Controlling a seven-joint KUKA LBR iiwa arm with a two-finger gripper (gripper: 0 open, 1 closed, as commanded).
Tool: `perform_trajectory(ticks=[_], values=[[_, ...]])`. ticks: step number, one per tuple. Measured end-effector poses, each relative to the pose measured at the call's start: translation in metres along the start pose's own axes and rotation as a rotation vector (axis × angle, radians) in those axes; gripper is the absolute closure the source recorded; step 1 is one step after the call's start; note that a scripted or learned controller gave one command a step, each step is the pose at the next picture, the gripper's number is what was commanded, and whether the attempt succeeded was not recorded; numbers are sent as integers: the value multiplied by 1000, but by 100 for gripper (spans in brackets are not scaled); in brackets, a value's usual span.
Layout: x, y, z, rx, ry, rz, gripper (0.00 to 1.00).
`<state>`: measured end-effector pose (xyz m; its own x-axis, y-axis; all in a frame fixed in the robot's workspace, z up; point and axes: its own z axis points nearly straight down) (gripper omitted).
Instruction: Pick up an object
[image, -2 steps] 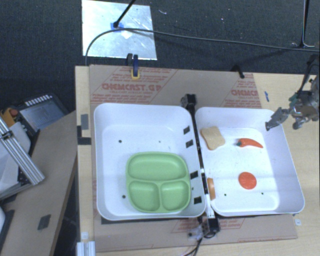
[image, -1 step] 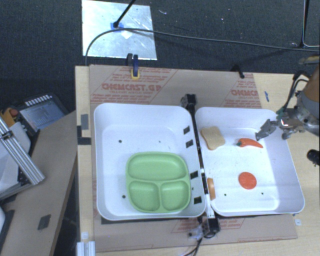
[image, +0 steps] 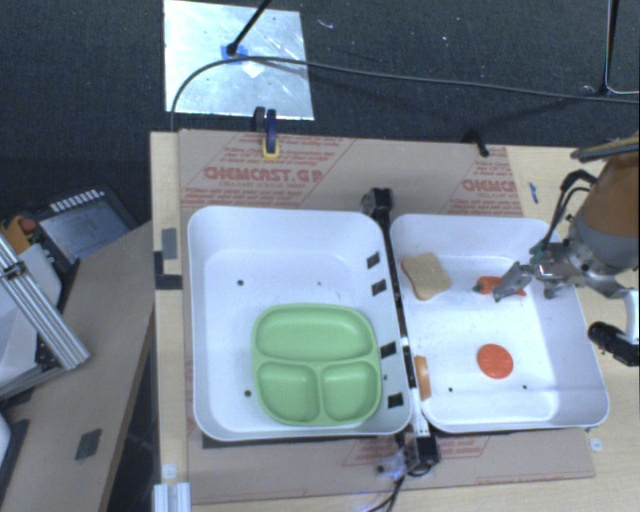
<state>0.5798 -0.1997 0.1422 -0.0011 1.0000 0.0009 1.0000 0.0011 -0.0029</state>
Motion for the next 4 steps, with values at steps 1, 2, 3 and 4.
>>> perform_trajectory(ticks=[1,2,3,4], values=[[1,0,52,0,0,-1,0],[0,1,38,-6,-2,0,100],[4,2,-26,-11,-3,-3,100],[3,4,-81,-11,-4,-3,100]])
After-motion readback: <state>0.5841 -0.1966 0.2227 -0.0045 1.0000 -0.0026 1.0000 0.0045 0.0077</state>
